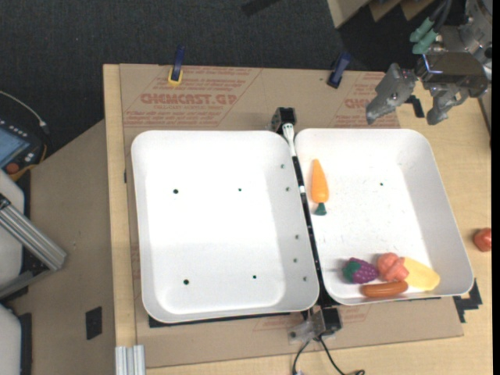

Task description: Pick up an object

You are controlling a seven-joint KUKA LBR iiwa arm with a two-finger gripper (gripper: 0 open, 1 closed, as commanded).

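Four toys, a grape bunch [360, 271], sausage [383, 289], pink piece [393, 266] and yellow piece [423, 276], cluster at the right bin's [406, 178] near edge; farther, a carrot [319, 180] lies lengthwise near the divider. Beyond the far rim, the gripper [412, 105] hovers, fingers [386, 100] spread, grasping nothing.

One fixed cam, mounted above the bench [234, 350], looks down at a slant from a moderate distance, taking in both white bins – left bin [148, 209] & right bin [445, 209] – w/ arm side at frame right.
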